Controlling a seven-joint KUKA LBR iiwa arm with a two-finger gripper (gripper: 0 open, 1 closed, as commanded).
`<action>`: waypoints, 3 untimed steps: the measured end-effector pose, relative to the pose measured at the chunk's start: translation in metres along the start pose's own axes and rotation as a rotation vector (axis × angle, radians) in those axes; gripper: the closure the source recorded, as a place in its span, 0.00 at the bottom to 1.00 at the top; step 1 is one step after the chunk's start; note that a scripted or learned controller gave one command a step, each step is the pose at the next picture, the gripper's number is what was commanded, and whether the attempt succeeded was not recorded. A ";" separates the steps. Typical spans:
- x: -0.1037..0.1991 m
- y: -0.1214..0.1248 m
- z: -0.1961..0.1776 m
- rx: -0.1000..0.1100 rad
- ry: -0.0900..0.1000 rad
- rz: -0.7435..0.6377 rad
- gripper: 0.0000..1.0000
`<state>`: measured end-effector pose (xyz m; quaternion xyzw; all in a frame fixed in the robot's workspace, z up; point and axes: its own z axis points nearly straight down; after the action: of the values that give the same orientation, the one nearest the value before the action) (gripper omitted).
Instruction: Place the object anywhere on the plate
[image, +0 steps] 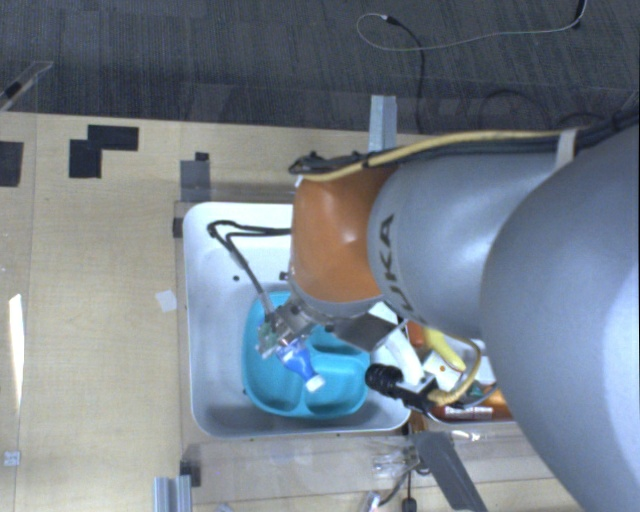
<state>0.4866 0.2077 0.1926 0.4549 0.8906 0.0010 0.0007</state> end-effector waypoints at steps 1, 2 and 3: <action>-0.057 -0.041 0.058 0.003 0.000 0.261 1.00; -0.015 -0.011 -0.023 0.001 -0.001 0.498 1.00; -0.058 -0.042 -0.020 0.003 -0.001 0.497 1.00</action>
<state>0.4867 0.1359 0.2122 0.6599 0.7514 -0.0006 0.0002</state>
